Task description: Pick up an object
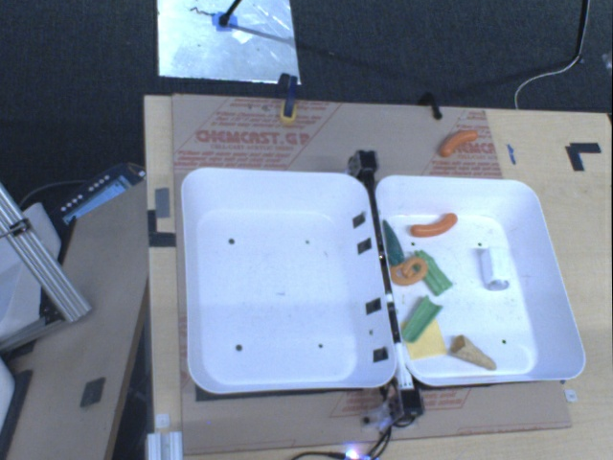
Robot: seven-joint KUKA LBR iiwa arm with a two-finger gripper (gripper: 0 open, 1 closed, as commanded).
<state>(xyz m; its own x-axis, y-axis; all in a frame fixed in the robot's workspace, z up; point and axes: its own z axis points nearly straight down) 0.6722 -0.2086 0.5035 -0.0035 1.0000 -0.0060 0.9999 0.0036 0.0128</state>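
The right bin (536,218) holds several small objects. An orange sausage (433,225) lies near its back. An orange ring (409,272) sits beside a green piece (433,272) and a dark green strip (393,242) along the left wall. A white cylinder (494,266) lies toward the right. A green block (420,317), a yellow wedge (428,341) and a tan piece (472,353) are near the front.
The left bin (278,276) stands beside the right one, joined by black clips (369,247). Another orange sausage (458,143) lies on the cardboard behind the bins. A yellow and blue clamp (287,99) is at the back edge. A metal frame (38,266) stands at left.
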